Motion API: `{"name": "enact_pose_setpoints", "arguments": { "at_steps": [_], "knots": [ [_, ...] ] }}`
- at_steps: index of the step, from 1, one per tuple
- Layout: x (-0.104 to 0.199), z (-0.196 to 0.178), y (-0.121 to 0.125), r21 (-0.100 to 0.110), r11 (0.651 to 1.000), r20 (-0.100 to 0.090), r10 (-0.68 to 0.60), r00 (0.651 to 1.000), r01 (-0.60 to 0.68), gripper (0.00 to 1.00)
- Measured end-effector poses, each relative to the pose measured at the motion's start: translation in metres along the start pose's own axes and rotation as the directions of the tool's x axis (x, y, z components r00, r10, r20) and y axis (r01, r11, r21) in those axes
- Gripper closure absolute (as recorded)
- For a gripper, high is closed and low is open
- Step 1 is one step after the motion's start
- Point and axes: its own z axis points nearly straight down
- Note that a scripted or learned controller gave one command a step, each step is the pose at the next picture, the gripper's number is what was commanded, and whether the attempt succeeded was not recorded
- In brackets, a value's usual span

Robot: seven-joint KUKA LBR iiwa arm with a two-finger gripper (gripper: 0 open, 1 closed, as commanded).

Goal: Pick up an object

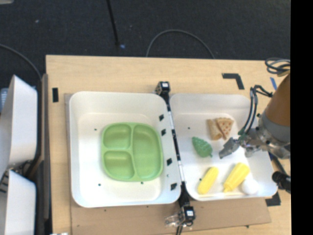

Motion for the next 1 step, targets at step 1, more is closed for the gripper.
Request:
{"name": "enact_pose_setpoints", "arguments": {
  "at_steps": [1],
  "knots": [
    [0.0002, -0.0057, 0.003, -0.012, 1.0, 0.003, -0.003, 1.0, 0.003, 0.0]
  ]
}}
